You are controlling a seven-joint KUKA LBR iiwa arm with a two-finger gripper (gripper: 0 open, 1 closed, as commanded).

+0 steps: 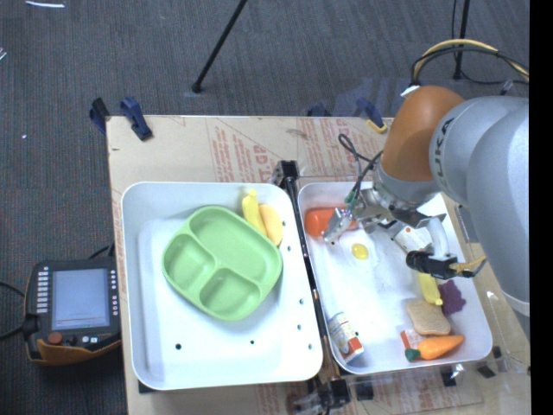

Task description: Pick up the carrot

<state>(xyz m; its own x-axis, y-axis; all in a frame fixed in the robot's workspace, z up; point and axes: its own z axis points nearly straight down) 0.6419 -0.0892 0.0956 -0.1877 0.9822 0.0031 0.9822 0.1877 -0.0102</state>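
Carrot (pixel 440 346) is lying in the near right corner of the right bin (pixel 380 366), tapered and smooth orange with a small green top, touching a slice of toast (pixel 428 317). The gripper (pixel 339 225) is hanging well apart from it, at the far left of that bin, just beside a rounded orange-red piece (pixel 316 220); whether it is gripping anything I cannot tell. The likely trouble is the arm closing on that similar-coloured piece instead of the carrot. The carrot's slick, tapering shape could be slipping out of a pinch, and the toast and a knobbly purple piece (pixel 451 294) are crowding it. A fried egg (pixel 360 252) is lying flat nearby.
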